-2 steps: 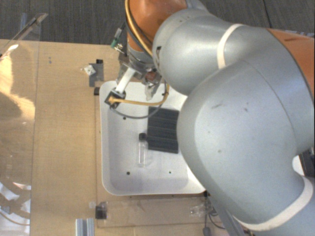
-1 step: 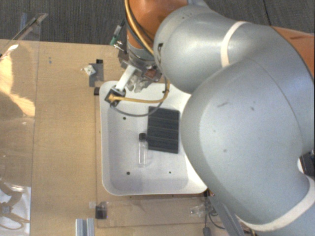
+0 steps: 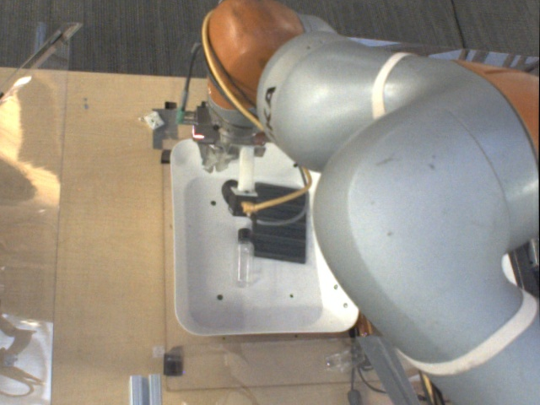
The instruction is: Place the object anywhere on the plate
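**A:** Which step is in hand?

**B:** The pick, I'd judge, and it isn't made yet. The arm (image 3: 405,184) reaches in over the right side of the white bin (image 3: 202,294) and covers that edge. Everything loose that I can see lies on the bin's floor.

**A:** What is in the bin?

**B:** A black ribbed block (image 3: 283,239) lies flat near the bin's middle, towards its right side. Just beside the block, on its left, a clear tube (image 3: 244,267) with a dark end lies lengthwise along the bin. I can't say if the two touch. Either could be the object meant, and I can't tell which.

**A:** And the gripper?

**B:** The gripper (image 3: 221,154) hangs over the bin's far end, near its left corner, apart from both things. I can't tell if it is parted or closed, because the wrist hides that from this angle. Nothing shows in its grasp.

**A:** So what does the next move call for?

**B:** It should travel from the bin's far end towards the middle, then line up over one thing alone. The tube and block lie close together, so a careless descent could catch both or push the tube aside. The tube also looks slim and round, so it may roll. The carry to the plate comes after a clean lift.
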Tool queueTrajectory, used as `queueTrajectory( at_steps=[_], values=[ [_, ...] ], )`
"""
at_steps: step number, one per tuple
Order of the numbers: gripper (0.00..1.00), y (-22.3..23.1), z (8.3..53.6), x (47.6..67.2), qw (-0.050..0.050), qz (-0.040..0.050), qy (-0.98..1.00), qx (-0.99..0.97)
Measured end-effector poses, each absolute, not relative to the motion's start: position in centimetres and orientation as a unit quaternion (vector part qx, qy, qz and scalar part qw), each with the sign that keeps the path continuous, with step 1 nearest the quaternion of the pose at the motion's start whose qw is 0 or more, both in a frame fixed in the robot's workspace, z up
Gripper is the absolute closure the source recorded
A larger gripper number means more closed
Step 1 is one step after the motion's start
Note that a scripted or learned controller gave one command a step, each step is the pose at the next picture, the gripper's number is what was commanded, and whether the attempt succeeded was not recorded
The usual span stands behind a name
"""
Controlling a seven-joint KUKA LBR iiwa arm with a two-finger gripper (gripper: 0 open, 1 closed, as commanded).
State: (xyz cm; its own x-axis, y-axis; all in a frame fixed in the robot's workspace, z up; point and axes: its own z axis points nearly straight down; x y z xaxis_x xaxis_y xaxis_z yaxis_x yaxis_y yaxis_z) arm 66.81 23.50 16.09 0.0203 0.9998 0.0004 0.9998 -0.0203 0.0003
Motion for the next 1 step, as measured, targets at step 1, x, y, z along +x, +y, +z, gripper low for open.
queueTrajectory(
  at_steps=[1],
  values=[
    [1.00,19.27,13.92,66.95,-0.001,-0.0020,-0.827,-0.562]
  ],
)
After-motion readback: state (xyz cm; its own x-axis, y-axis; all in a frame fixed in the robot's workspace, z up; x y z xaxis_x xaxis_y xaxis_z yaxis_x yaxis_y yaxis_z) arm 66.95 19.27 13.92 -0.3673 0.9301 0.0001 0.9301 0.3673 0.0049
